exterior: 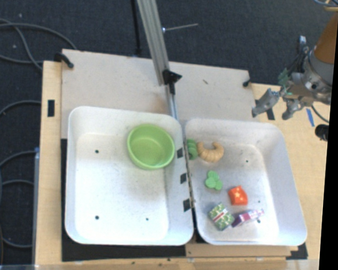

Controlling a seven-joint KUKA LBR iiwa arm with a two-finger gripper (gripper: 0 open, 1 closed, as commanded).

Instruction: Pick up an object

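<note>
My gripper hangs open above right bin's far edge | croissant toy lies far-left in right bin | looks light, stiff, curved | I'd pinch across its middle

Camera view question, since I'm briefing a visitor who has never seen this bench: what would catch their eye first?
Most likely the green bowl, bright and alone near the back of the left bin. Next, the cluster of small things in the right bin: a tan croissant-shaped toy, a green clover-like piece and an orange block. The tool hovers beyond that bin's far right corner.
</note>
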